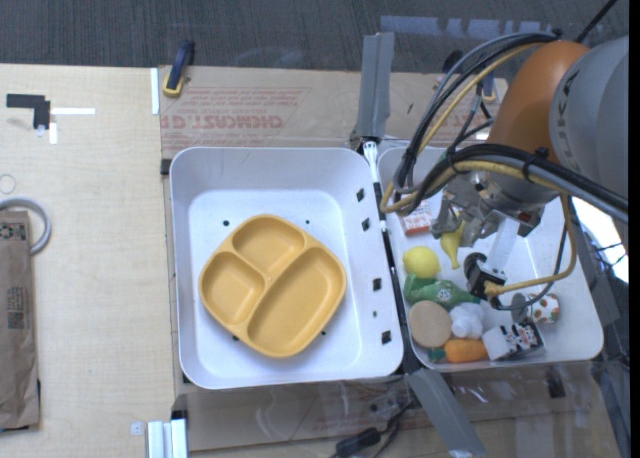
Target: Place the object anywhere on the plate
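A yellow divided plate [272,286] lies in the left white bin [190,246] with nothing on it. My gripper [468,238] hangs low over the right bin [582,334], to the right of the plate, amid the toy food. A yellow banana [452,246] lies right at the gripper's tip, partly covered by it. Just left of it sits a yellow lemon [421,262]. Whether anything is held is hidden by the wrist and cables.
The right bin also holds a green vegetable [436,292], a round tan disc [431,324], a white lump [466,320], an orange carrot [463,350], a small red-and-white box [417,220] and small toys [520,336]. Cardboard lies behind the bins.
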You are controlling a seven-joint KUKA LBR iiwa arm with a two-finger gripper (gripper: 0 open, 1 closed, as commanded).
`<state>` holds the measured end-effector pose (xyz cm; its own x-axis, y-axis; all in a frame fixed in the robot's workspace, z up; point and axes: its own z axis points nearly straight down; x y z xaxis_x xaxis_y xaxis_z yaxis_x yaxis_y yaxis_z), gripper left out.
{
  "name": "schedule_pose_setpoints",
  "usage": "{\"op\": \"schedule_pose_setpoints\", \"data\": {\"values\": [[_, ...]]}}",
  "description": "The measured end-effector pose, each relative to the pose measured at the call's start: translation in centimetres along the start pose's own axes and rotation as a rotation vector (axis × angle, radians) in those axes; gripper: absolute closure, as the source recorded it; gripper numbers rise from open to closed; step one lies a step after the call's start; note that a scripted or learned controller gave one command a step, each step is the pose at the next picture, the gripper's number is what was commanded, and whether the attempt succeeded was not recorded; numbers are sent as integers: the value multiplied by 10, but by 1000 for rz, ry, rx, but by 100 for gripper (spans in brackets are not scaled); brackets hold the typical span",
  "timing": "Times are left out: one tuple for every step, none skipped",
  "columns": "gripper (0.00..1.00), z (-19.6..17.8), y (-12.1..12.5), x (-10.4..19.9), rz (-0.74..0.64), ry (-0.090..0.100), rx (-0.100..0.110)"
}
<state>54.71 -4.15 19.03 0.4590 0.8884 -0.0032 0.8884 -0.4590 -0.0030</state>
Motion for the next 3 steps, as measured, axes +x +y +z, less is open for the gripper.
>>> {"op": "schedule_pose_setpoints", "data": {"values": [[100, 0, -7, 87, 139, -1, 0], [100, -43, -60, 94, 124, -1, 0], [100, 8, -98, 154, 369, -3, 1]]}}
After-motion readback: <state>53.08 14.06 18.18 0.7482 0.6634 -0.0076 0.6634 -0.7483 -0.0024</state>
